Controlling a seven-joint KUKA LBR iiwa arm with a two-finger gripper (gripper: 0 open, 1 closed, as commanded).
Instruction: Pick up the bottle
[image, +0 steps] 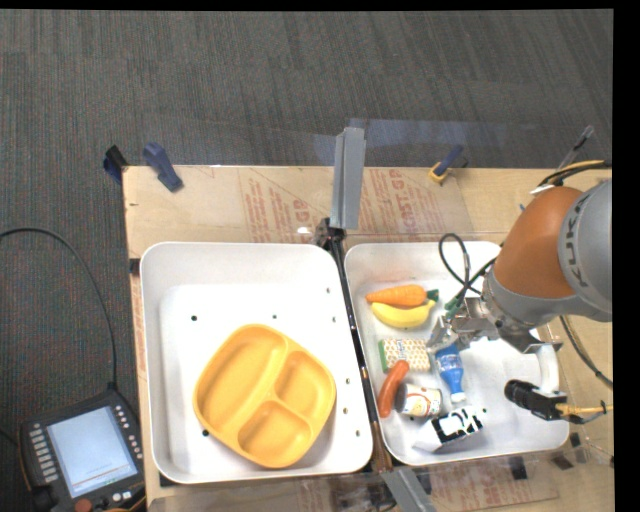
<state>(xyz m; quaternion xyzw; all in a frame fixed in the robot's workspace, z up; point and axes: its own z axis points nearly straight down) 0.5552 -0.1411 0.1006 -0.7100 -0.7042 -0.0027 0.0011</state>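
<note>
I see my gripper (452, 332) low in the right bin (520, 440), and I cannot tell from this slant how it is set. The bottle (451, 374), clear with a blue label, lies just below it, touching or nearly so, its long axis running toward the bin's near edge with the cap end nearer me. Left of the bottle sit a small printed box (404, 353) and a red sausage (392, 388); a banana (402, 315) lies just beyond. I judge a short straight descent should meet the bottle's upper end.
</note>
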